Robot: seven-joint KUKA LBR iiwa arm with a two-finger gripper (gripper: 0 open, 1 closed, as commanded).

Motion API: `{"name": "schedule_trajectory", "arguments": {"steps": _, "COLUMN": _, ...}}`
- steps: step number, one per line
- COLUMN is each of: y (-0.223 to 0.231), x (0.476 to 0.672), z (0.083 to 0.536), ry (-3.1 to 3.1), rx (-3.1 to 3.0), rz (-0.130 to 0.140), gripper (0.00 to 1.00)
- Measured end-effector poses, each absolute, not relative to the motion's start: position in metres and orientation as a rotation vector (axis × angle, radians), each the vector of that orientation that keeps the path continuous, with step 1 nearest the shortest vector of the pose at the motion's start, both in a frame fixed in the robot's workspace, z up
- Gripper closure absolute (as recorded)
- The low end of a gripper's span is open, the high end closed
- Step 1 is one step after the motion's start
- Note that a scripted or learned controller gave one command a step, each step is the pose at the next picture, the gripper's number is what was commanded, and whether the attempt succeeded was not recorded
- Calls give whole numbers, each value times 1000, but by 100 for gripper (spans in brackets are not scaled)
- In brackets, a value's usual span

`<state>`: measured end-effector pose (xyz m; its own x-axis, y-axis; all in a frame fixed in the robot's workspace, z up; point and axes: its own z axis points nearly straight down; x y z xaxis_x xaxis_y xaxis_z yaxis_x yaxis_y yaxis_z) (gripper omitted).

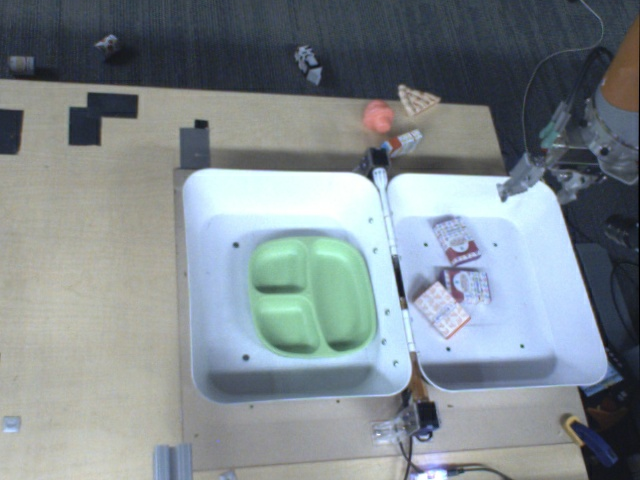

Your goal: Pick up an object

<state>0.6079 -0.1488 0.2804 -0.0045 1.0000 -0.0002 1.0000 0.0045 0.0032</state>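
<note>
Bench (90, 268) first: tan top, two shallow white bins side by side. Left bin (215, 218) sits well left of the fingers and holds a green divided tray (312, 296), three compartments, nothing in them. Right bin (560, 298) lies directly left of and below the fingers; its upper right corner is just beside them.

Arm (615, 118) comes in at the right edge, orange band at top, grey wrist below. Gripper (522, 182) hangs over the right bin's upper right corner, apart from the contents. One grey finger tip (516, 187) is readable; the other is lost in the wrist clutter, so cannot tell how far the fingers stand apart. Nothing visible between them, so nothing held.

Task things: three small packets in the right bin, all left of and below the fingers. Top packet (455, 238) is nearest, red-and-white. Middle packet (468, 285) is further below, touching or nearly touching the bottom packet (441, 309), which is tilted.

Small stuff beyond the bins, well left of the fingers: pink ball (378, 116), wedge-shaped toy (417, 99), small tube (403, 144).

Step, judged: approach, pick not yet made. Next move calls for travel left and down over one packet, top one being isolated and the easier target, then descent with fingers spread around it.
</note>
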Motion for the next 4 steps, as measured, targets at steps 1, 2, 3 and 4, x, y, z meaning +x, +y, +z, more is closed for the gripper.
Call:
{"name": "schedule_trajectory", "arguments": {"steps": 1, "y": -198, "x": 581, "z": 183, "ry": 2222, "rx": 2217, "rz": 1, "gripper": 0}}
{"name": "schedule_trajectory", "arguments": {"steps": 2, "y": -123, "x": 548, "z": 96, "ry": 2217, "rx": 2213, "rz": 10, "gripper": 0}}
{"name": "schedule_trajectory", "arguments": {"steps": 3, "y": -123, "x": 550, "z": 107, "ry": 2216, "rx": 2206, "rz": 16, "gripper": 100}}
{"name": "schedule_trajectory", "arguments": {"steps": 4, "y": -122, "x": 550, "z": 107, "ry": 2217, "rx": 2207, "rz": 15, "gripper": 0}}
